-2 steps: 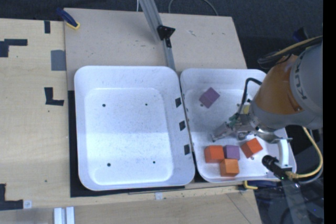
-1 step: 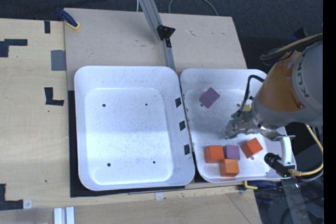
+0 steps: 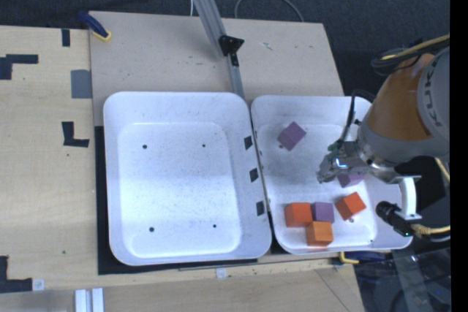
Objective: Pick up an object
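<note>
The right bin (image 3: 307, 113) holds several small blocks. A purple block (image 3: 292, 135) lies alone near its far side. Along the near wall sit an orange block (image 3: 297, 214), a purple block (image 3: 322, 212) beside it, another orange block (image 3: 319, 232) in front, and a tilted orange block (image 3: 352, 205) to their right. My gripper (image 3: 338, 170) is low in the bin's right half, directly over a purple block (image 3: 354, 177) that peeks out beside its metal body. The wrist hides how that block sits relative to the gripper.
The left bin (image 3: 175, 175) stands beside the right one, with black clips (image 3: 254, 174) along the shared wall. A grey metal pole (image 3: 208, 7) slants in from the top. The arm's orange band (image 3: 398, 109) hangs over the right bin's right edge.
</note>
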You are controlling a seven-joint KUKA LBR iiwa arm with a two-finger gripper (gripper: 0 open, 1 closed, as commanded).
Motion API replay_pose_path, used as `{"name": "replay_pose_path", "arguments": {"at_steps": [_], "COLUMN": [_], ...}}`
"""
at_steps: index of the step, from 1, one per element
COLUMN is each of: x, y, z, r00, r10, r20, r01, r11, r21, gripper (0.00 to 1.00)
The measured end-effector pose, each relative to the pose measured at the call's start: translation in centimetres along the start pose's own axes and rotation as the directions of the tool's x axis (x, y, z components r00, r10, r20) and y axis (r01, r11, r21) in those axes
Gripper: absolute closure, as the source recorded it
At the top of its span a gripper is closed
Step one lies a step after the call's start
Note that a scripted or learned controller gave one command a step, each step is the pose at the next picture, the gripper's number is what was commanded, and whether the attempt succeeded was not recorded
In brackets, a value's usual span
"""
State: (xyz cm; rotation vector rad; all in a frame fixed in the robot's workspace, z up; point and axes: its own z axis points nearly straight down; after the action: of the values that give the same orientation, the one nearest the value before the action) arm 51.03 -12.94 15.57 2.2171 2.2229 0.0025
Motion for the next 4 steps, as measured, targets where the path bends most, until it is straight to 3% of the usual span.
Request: {"name": "replay_pose_path", "arguments": {"at_steps": [2, 4], "x": [-0.7, 10.6], "y": [-0.5, 2.8], "z": [-10.6, -10.9], "r00": [1.000, 1.000], "r10": [0.001, -0.005], "r20": [0.001, -0.002], "r01": [-0.001, 0.005], "r11": [1.000, 1.000], "r21": [-0.003, 0.004], "gripper": [1.00, 1.00]}}
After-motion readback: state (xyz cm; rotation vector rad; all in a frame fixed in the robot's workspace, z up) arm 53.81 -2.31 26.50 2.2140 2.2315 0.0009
